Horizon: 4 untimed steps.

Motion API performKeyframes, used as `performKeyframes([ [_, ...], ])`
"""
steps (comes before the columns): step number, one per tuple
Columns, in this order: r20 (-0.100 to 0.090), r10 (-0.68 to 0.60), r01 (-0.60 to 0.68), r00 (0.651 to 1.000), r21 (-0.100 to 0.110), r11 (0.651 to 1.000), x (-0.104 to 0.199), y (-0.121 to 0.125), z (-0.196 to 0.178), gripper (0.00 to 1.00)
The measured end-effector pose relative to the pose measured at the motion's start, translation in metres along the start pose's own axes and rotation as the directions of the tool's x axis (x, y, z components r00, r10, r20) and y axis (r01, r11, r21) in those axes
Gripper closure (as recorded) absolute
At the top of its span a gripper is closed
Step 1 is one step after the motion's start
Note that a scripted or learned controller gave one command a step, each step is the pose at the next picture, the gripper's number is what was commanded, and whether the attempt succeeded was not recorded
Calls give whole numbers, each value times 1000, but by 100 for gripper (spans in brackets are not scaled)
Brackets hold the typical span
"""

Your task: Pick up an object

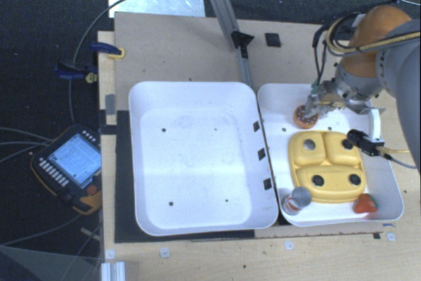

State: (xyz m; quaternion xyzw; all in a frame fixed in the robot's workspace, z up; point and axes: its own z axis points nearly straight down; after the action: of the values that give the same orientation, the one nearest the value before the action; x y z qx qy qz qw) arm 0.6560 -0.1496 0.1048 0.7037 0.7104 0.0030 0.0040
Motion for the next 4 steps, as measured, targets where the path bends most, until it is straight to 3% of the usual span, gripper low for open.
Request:
performKeyframes([
  [3,0,3,-3,1000,3,1000,-8,9,-153,100],
  [4,-3,0,1,1000,8,1000,51,1,-151,100],
])
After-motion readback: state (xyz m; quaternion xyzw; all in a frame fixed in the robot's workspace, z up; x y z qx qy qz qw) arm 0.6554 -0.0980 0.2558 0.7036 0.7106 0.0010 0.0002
